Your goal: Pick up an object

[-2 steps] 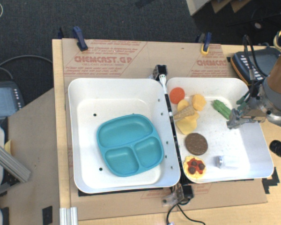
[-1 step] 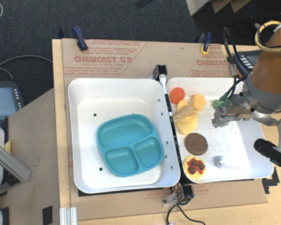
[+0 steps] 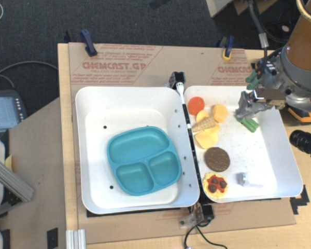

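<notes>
Behind bins (image 3: pixel 88 139): board (image 3: pixel 114 66) printed "CHEMCAST".

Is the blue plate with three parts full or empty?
Empty. All three compartments of the blue plate show bare teal; the toy food lies in the other bin.

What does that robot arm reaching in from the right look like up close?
The arm is a thick rounded tube of grey metal, with a broad orange band above the wrist. At its end sits a small gripper built from silvery grey metal parts, with teal-green pieces on the side near the wrist. Dark cables run along the arm toward the gripper's mount.
</notes>
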Motion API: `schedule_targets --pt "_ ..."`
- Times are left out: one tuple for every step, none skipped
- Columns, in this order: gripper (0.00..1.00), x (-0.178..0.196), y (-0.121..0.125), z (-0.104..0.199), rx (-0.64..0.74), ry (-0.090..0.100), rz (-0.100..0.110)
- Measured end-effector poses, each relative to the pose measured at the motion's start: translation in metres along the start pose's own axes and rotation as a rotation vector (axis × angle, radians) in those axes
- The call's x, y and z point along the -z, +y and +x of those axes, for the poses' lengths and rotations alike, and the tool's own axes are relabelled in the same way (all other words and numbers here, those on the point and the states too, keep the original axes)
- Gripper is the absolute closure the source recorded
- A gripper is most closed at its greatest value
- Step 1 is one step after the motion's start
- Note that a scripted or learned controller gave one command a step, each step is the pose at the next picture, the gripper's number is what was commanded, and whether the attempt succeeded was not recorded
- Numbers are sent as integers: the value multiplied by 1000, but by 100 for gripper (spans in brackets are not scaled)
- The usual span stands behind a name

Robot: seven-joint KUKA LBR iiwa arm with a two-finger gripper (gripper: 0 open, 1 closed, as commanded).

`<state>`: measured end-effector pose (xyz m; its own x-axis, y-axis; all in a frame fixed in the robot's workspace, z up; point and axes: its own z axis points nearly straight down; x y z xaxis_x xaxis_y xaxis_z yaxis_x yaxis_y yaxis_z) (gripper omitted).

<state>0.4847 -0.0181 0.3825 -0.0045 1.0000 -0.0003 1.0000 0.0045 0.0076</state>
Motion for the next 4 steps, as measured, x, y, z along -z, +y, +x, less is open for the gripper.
schedule_targets --pt "100 8 -5 -61 -7 -2 3" --pt "100 160 -4 -34 -1 -1 -8" --pt "100 153 -4 49 0 1 8" --pt "100 164 -3 47 -3 0 3"
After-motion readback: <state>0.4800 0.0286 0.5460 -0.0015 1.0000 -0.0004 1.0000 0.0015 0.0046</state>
